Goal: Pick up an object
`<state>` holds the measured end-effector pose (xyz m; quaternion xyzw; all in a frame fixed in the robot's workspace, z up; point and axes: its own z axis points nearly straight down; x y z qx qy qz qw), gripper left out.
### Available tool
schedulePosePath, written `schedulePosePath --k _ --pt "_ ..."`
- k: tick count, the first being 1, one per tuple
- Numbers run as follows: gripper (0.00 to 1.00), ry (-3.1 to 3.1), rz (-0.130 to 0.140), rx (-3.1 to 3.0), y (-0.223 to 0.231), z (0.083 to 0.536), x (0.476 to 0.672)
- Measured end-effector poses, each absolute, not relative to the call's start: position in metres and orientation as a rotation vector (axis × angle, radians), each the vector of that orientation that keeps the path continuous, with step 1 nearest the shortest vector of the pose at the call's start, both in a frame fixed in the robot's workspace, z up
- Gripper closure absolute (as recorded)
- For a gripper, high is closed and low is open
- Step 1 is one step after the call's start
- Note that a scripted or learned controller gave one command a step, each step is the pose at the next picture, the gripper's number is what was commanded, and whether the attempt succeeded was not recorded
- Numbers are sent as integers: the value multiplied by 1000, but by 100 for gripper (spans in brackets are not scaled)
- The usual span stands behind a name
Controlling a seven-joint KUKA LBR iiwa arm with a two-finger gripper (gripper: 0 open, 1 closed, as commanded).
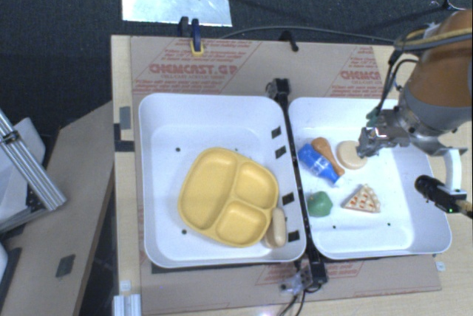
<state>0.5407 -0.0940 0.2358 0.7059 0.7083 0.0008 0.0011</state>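
Observation:
The right bin (414,233) holds several small items: a blue can (316,164) lying on its side, an orange-brown stick-shaped piece (325,152) touching it, a round beige disc (349,156), a green lump (319,203) and a pizza-slice wedge (361,199). My gripper (367,145) hangs over the right bin, just at the right edge of the beige disc, with the grey arm and its orange band reaching in from the upper right. Nothing shows as held by it.
The left bin (162,130) carries a yellow divided plate (228,196) and a beige oval piece (277,227) against its right wall. A black divider with clips (290,159) runs between the bins. A black fitting (440,194) sticks out over the right bin's right rim.

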Motion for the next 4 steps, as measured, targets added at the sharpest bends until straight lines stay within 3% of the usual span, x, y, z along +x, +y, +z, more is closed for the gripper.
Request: schedulePosePath --k 4 --pt "100 2231 7 2210 111 237 597"
